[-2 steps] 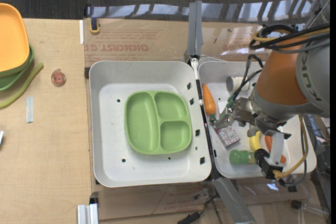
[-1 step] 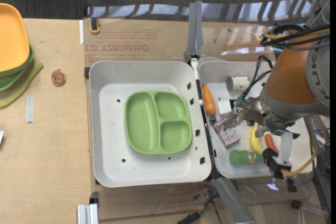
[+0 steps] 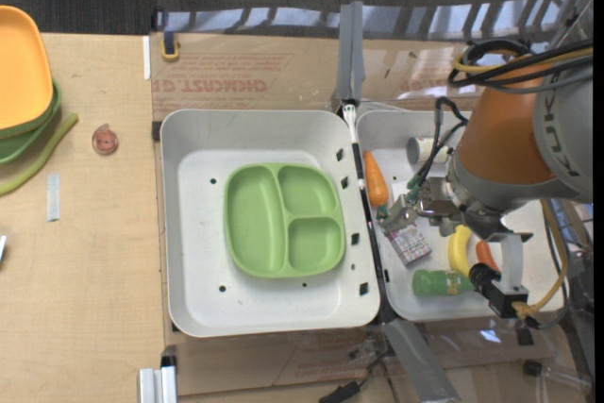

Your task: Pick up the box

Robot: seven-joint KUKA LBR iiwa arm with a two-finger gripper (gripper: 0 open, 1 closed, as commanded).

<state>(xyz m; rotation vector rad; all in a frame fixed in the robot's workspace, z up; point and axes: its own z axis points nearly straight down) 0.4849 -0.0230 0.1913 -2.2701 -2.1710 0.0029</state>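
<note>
Box (image 3: 411, 243): small, flat, white with a pink-red speckled print, lying tilted in the right bin (image 3: 401, 295) near its left wall. Gripper (image 3: 408, 210) sits right at the box's upper end; arm (image 3: 510, 146) covers most of it, so can't tell its state or whether it touches the box. Right bin also has a carrot (image 3: 376, 180) by the left wall, a green bottle (image 3: 436, 282) below the box, a banana (image 3: 458, 250), and a small orange-red item, partly hidden. Left bin (image 3: 189, 203) holds a green divided plate (image 3: 283, 220).
</note>
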